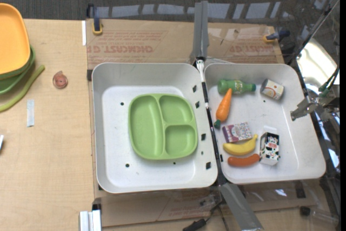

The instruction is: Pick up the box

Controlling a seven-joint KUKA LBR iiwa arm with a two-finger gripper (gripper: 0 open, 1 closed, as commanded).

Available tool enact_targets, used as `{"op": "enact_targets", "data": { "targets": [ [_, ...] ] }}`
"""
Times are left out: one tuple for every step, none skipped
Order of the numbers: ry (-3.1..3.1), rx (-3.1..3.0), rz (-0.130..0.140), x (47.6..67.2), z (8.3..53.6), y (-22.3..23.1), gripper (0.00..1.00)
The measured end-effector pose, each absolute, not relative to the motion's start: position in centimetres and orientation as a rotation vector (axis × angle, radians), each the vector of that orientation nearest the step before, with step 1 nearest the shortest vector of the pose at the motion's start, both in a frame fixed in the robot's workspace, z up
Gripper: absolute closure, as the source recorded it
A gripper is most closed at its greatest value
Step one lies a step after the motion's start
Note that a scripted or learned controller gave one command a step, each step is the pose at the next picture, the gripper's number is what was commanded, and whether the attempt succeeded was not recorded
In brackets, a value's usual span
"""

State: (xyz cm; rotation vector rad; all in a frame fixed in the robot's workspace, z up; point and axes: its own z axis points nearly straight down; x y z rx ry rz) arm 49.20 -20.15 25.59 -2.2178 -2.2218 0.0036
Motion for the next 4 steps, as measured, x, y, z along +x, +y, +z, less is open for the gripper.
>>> {"op": "enact_targets", "data": {
  "targets": [
    [-2.208, -2.232, 0.004, 55.7, 19.2, -14.8, 0.0],
    [-2.217, -2.223, 0.004, 56.8, 9.7, -10.2, 0.0],
    [-2.198, -2.241, 0.004, 53.3, 9.1, -9.4, 0.0],
    [-2.192, -2.244, 0.007, 53.2, 9.9, -9.6, 1.0]
  ]
}}
